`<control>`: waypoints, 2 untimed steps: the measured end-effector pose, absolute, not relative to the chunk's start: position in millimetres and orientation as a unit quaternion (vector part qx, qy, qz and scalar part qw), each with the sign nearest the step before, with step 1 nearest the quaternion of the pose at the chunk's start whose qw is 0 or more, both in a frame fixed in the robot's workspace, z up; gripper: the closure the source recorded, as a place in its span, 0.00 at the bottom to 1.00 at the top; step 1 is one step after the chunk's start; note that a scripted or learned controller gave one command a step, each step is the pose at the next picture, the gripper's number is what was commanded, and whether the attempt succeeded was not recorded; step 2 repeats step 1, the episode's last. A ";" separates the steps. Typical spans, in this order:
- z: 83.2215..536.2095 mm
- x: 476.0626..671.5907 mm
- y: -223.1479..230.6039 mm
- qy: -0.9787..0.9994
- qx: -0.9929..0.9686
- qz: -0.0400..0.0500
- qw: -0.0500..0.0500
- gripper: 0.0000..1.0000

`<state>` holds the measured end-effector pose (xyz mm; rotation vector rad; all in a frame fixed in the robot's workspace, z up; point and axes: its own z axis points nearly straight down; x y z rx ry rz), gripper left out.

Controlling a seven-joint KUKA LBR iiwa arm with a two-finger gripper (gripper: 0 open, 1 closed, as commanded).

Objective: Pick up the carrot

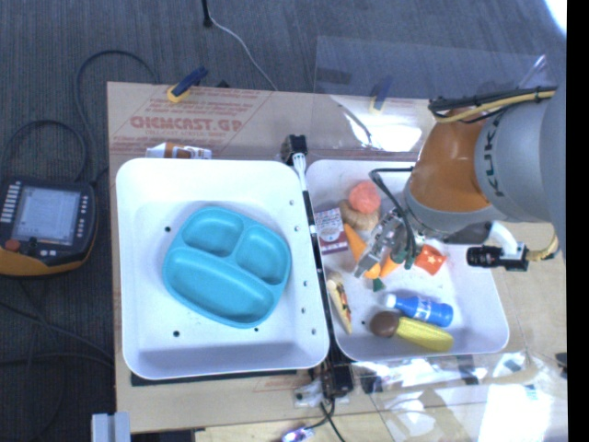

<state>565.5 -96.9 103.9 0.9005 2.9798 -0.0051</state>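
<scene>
**binwatcher:** Two white bins sat side by side on the worktop [129,99], and the carrot [356,244] lay in the right bin [492,325], near that bin's left wall, just below a small red-and-white packet [330,226] and left of the gripper [386,247]. Gripper was down over the pile, touching or nearly touching an orange piece [382,267] beside the carrot. Honestly couldn't tell whether it was spread or pinched, too much clutter and blur there.

**kuka_kev:** Did the carrot look tricky?

**binwatcher:** Looked like a toy one to me, so I'd guess light, stiff, smooth plastic, a bit slippery. It tapers, so pinching near the tip would probably squirt it out. I'd grab across the thicker half, jaws square to its length.

**kuka_kev:** Neighbours in the way?

**binwatcher:** Yeah, packed. Pinkish round thing [364,196] above, blue bottle [421,308] and corn cob [424,336] lower down. The left bin [138,339] just had a blue divided plate [227,264].
</scene>
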 end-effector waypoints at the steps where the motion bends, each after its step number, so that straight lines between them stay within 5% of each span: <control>1: 184.5 530.5 -30.4 0.847 0.531 0.000 0.001 1.00; 2: 184.5 530.5 -30.4 0.847 0.531 0.000 0.001 1.00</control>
